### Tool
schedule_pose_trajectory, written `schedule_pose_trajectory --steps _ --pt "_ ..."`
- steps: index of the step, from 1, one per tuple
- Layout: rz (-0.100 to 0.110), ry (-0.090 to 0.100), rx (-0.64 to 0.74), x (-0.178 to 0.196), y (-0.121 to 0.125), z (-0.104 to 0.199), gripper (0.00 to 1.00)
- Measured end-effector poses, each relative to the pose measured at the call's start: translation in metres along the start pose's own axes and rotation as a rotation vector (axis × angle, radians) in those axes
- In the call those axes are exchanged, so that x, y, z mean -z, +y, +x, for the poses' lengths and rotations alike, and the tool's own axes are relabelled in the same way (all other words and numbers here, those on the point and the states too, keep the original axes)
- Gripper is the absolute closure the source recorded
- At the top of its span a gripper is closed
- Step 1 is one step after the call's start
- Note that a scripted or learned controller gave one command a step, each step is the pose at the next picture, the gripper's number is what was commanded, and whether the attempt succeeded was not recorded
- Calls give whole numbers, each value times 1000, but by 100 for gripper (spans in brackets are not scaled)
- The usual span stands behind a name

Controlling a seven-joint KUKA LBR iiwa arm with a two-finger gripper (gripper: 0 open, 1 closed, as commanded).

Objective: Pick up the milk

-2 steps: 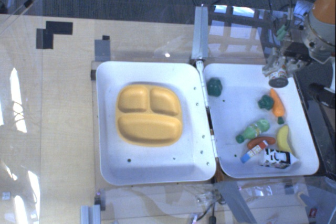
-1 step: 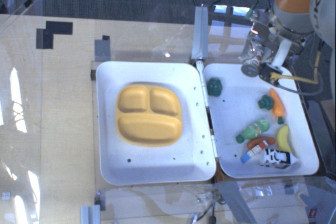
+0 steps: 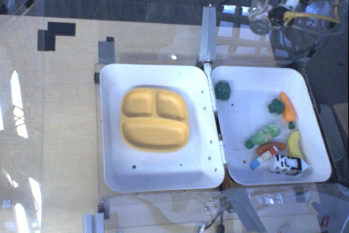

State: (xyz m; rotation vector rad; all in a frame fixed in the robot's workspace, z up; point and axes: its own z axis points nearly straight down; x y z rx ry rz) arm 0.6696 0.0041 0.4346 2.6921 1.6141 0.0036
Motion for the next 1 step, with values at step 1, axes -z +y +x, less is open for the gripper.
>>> schedule_pose_trajectory --steps 1 --pt "3 -1 383 -2 -23 44 100"
